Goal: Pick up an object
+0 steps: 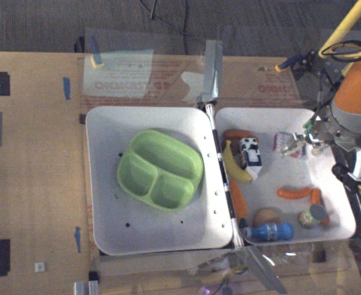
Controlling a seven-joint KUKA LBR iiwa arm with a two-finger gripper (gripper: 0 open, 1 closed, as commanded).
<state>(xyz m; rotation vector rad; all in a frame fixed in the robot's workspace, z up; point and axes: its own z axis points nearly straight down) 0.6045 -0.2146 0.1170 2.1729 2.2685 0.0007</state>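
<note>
My gripper point(306, 140) hangs over the far right part of the right bin point(343, 223), below the arm's orange band point(355, 94). Just left of it, and seemingly touching it, is a small silvery-purple packet point(282, 141). Further left lie a yellow banana point(232, 163), a black-and-white carton point(250, 155) and a red sausage point(239, 134). An orange sausage point(294, 193), a small carrot point(317, 198) and a can point(312, 216) lie nearer the front. A blue bottle point(271, 232), a brown round object point(266, 216) and a long carrot point(238, 198) sit at the front left.
The left bin point(107, 226) holds a green divided plate point(160, 169). A metal divider point(220, 177) separates the two bins. Cables and a yellow rod point(346, 23) crowd the far right behind the arm.
</note>
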